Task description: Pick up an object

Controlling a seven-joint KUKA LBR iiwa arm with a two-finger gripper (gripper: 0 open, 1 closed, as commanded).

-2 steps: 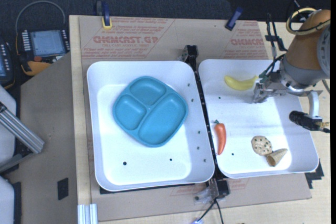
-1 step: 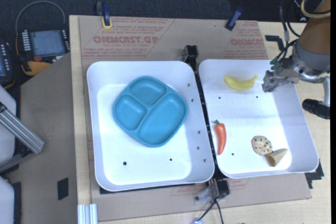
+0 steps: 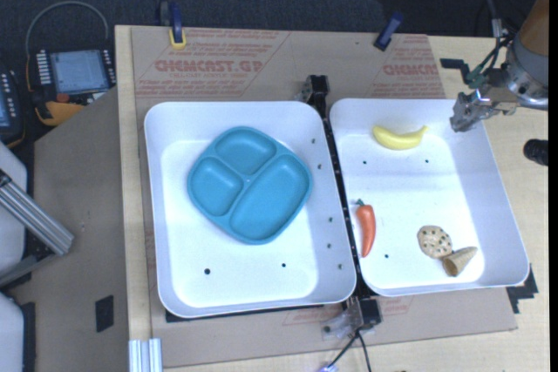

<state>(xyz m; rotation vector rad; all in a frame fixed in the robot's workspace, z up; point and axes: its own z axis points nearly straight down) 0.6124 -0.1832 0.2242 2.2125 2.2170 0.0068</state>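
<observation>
Nothing is lifted yet, so the pick lies ahead as far as this view shows. The claw [image 3: 464, 113] hangs at the upper right rim of the right bin [image 3: 488, 187], at the end of the grey arm [image 3: 532, 74] that enters from the right edge; it is small and dark against the rim, and whether it is apart or together I cannot tell, though nothing can be seen between its tips. The candidate objects all rest on the floor of the right bin: a yellow banana [image 3: 399, 136] near the top, the nearest of them to the claw but apart from it; a red-orange carrot or pepper [image 3: 366, 226] lying along the left wall; and, toward the lower right, a round speckled cookie [image 3: 433, 240] with a tan wedge-shaped piece [image 3: 460, 260] just beside it, possibly touching. The left bin [image 3: 174, 274] carries a blue divided plate [image 3: 250, 185], lying flat and well apart from the claw. My reading is that the task is at its approach stage: the claw must move in over one object, descend, close on it and raise it clear of the bin. The banana looks the likeliest target, but that is a guess.
</observation>
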